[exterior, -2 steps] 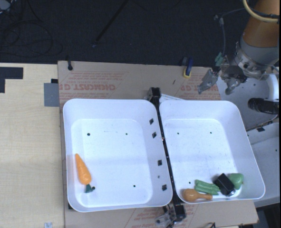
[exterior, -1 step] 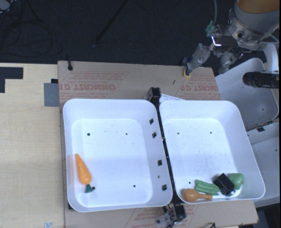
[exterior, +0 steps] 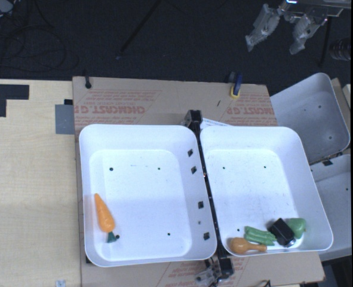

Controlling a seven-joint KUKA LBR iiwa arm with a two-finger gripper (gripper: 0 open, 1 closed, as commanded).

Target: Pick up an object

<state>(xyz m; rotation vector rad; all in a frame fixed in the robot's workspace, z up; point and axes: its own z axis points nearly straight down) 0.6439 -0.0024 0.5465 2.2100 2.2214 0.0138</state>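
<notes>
The gripper hangs high beyond the bins, fingers spread, holding nothing; a carrot lies alone in the left bin; the right bin's corner clutter risks a glancing, failed grasp.

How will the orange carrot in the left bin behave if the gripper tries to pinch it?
The carrot looks like smooth moulded plastic, so probably stiff, light and slippery. Its rounded, tapered body may roll or squirt sideways. It lies near the left bin wall, limiting approach.
</notes>
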